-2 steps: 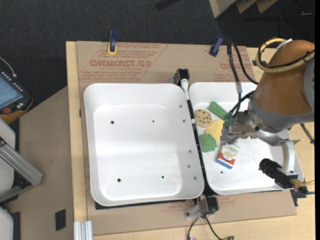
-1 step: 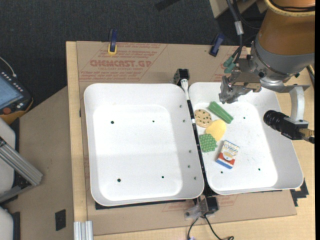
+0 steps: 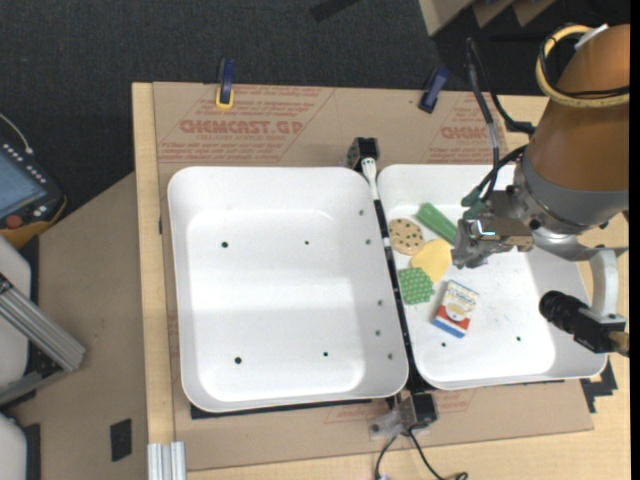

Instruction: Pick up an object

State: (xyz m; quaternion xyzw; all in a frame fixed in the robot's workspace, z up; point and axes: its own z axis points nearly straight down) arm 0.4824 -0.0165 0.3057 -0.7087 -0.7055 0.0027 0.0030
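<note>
My gripper hangs low over the right bin, just right of a yellow piece. Close by lie a round tan cookie, a green bar and a green textured block. A small white box with red and blue print lies a little in front of the gripper. Nothing shows between the gripper and these things that tells of a hold.
The left bin stands beside the right one, their rims meeting at a black clip. Both rest on a cardboard sheet held by blue clamps at the back.
</note>
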